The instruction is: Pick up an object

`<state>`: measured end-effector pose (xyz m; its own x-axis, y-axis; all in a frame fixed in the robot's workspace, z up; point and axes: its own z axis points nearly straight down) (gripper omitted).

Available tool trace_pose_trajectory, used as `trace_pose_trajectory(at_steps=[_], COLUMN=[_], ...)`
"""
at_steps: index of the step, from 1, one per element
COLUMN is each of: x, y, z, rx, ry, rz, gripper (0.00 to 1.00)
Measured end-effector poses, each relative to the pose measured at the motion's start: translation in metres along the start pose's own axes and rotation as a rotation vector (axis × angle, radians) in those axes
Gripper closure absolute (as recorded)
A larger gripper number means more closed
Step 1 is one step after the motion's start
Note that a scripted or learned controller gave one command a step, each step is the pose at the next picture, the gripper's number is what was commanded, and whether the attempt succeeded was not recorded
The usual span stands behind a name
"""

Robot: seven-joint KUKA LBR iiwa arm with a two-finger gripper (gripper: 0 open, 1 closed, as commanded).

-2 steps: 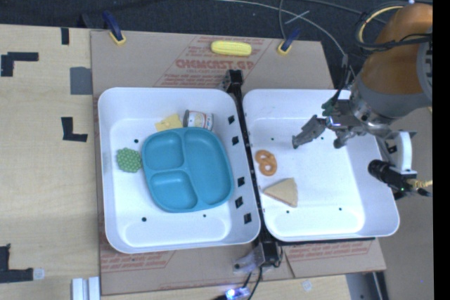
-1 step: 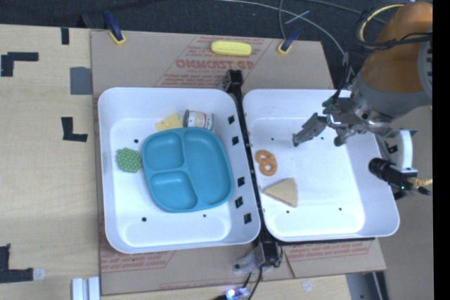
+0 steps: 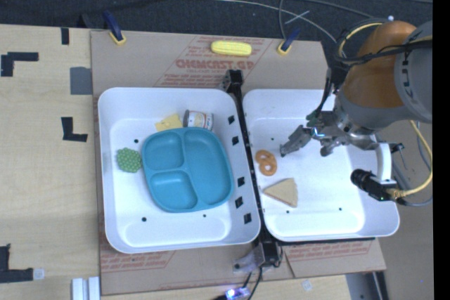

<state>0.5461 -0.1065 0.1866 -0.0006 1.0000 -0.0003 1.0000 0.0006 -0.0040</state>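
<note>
My gripper (image 3: 310, 145) hangs over the middle of the right bin (image 3: 365, 221), open, with nothing between its fingers. Just to its lower left a small brown pretzel (image 3: 266, 162) lies on the bin floor, and a tan triangular bread slice (image 3: 283, 191) lies below that. The left bin (image 3: 112, 221) holds a blue divided plate (image 3: 188, 169), a green bumpy piece (image 3: 129, 159), a yellow cheese wedge (image 3: 168, 123) and a small can (image 3: 198, 120) lying on its side.
A yellow banana-like toy (image 3: 230, 48) rests on the cardboard behind the bins. A black divider (image 3: 242, 144) runs between the bins. Cables loop above the arm at the upper right.
</note>
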Motion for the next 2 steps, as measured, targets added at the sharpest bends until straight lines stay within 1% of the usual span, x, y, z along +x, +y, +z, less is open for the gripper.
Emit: trace_pose_trajectory(at_steps=[1, 2], x=[-0.003, -0.003], y=[0.005, 0.005], z=[0.047, 0.099], rx=[0.002, -0.003], ry=[0.0, -0.001], rz=[0.0, 0.001], gripper=[0.0, 0.0])
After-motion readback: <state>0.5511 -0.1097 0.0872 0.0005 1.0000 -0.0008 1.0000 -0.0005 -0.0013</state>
